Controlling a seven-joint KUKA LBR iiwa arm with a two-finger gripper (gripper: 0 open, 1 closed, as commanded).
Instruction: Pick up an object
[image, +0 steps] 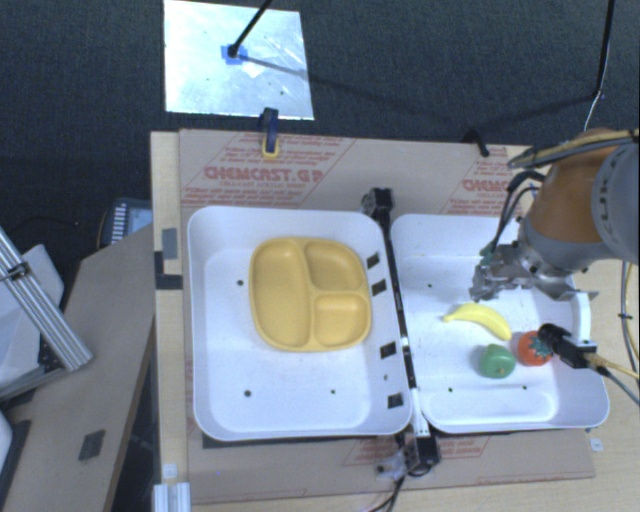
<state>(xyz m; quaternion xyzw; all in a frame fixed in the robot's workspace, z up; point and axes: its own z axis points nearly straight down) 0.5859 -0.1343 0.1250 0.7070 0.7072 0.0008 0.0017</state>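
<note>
A yellow banana (479, 319) lies in the right bin (440, 250), with a green apple (495, 361) just below it and a red tomato-like fruit (530, 349) to the apple's right. My gripper (487, 282) hangs over the right bin, just above the banana's upper end. I see nothing held between its fingers.
The left bin (220, 250) holds a yellow divided plate (308, 293). A black divider with clips (392, 310) runs between the two bins. The arm's grey and orange body (580, 205) fills the right bin's far right side, with cables nearby.
</note>
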